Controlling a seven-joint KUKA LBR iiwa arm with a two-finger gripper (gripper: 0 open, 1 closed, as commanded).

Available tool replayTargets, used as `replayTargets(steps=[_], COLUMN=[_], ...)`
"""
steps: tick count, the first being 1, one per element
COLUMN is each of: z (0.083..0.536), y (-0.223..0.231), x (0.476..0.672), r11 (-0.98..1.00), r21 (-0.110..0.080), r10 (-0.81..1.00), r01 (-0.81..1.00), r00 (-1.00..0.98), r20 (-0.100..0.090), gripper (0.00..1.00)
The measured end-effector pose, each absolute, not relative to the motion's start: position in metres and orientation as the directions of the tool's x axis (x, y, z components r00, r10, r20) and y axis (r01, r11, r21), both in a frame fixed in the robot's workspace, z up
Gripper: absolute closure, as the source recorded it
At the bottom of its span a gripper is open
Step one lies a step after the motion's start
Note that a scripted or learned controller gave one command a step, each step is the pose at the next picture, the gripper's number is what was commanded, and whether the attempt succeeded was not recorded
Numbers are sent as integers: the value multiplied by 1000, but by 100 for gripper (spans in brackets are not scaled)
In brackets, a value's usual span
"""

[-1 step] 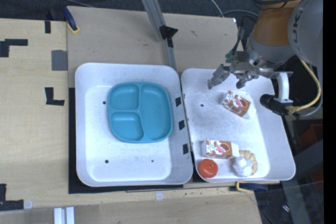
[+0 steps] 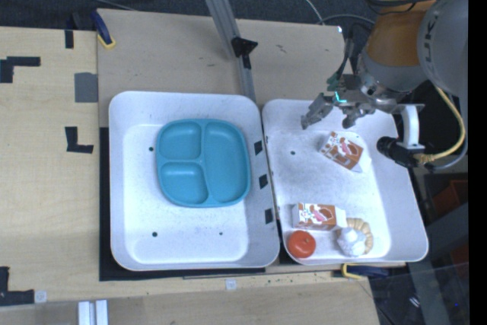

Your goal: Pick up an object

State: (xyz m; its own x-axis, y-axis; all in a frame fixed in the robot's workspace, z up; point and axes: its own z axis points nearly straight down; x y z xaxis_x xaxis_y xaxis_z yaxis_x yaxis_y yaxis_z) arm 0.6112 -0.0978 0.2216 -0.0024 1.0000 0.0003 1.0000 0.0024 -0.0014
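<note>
Near edge of the right bin (image 2: 396, 186): a red ball (image 2: 302, 243), a small carton (image 2: 316, 216) and a pale pastry-like toy (image 2: 354, 236) cluster together, loose and ready for picking. Farther in lies a tilted snack packet (image 2: 343, 151), probably the target. Left, a blue divided plate (image 2: 203, 163) sits apart. Above the packet's far side hovers the gripper (image 2: 335, 115), fingers spread, holding nothing, wrist angled down from the right.

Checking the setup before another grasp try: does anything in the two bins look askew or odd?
Nothing spilled or damaged. The red-and-white packet lies tilted, alone below the open gripper, while three other items cluster at the right bin's front edge.
</note>
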Motion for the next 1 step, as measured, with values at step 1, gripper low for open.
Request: replayTargets(steps=[1], z=[174], y=[-102], x=[604], r11=[1], r21=[-7], r10=[1000], r01=[1000], r00=[-1], r20=[-1], gripper=[0])
